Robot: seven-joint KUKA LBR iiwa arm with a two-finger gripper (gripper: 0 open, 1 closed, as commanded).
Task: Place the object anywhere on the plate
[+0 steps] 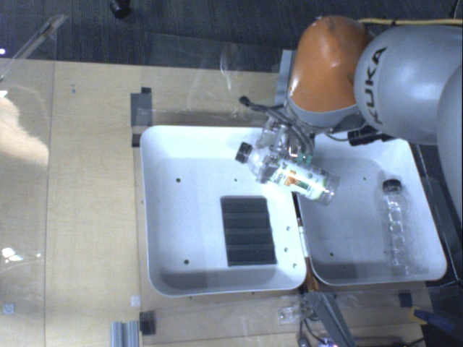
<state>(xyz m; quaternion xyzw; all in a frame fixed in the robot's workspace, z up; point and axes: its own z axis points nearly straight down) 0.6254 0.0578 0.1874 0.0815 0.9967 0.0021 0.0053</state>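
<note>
Your task object is the small labelled bottle (304, 182), clear with a green and orange label. You'll find it lying tilted across the wall that the two bins share, its lower right end reaching over the right bin (347, 230) and its upper left end over the left bin (166, 215). That upper left end runs straight into the underside of the claw (283, 157), which sits directly above it. The metal parts and the clear plastic blur together there, so you cannot tell whether the claw is closed on the bottle or merely touching it, nor whether the bottle is lifted or resting on the wall.

The plate (248, 231), a black ribbed rectangle, lies flat on the floor of the left bin, towards that bin's near right part. The labelled bottle is near it but apart from it, up and to the right.

In the right bin you can see a second, clear bottle (395, 226) lying lengthwise along the right wall, cap towards the far side, well apart from the claw.

The arm (405, 71) comes in from the upper right, its orange band (325, 63) just above the claw. Both bins sit on the pale wooden table (72, 194).
</note>
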